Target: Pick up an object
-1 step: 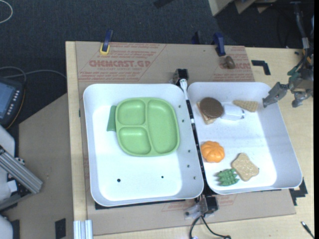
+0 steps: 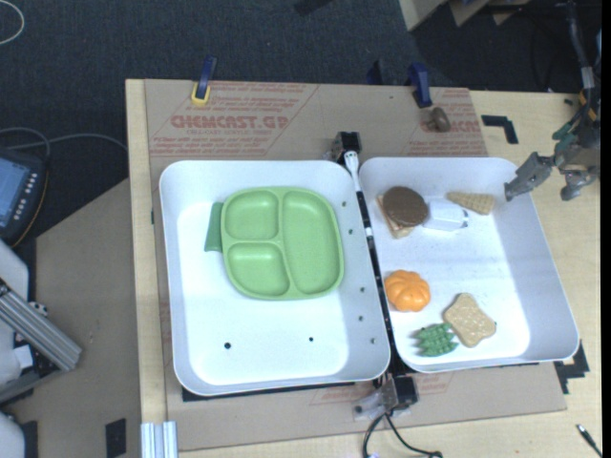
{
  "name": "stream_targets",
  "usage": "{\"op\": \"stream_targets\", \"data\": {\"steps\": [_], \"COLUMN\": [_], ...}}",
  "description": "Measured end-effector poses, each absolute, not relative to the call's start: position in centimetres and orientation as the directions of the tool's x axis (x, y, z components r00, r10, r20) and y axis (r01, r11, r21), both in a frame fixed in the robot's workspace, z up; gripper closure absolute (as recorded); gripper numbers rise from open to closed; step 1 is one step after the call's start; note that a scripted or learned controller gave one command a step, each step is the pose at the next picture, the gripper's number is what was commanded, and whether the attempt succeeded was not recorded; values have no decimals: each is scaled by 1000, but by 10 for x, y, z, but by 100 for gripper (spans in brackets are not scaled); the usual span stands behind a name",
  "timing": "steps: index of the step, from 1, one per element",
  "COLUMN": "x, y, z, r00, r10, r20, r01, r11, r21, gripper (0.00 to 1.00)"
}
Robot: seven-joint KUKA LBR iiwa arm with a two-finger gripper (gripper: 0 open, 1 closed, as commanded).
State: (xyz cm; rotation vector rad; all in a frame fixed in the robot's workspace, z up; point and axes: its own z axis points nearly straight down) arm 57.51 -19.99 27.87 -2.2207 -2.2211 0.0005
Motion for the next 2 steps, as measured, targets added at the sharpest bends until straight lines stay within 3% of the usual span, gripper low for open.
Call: {"op": "stream_targets", "data": {"steps": [2], "x": [566], "y": [-205], "z": [190], "r00": [0], "r10": [1000], "r20": [2], "r01": [1000], "r11": [0], "r21": [-6], "gripper": [0]}}
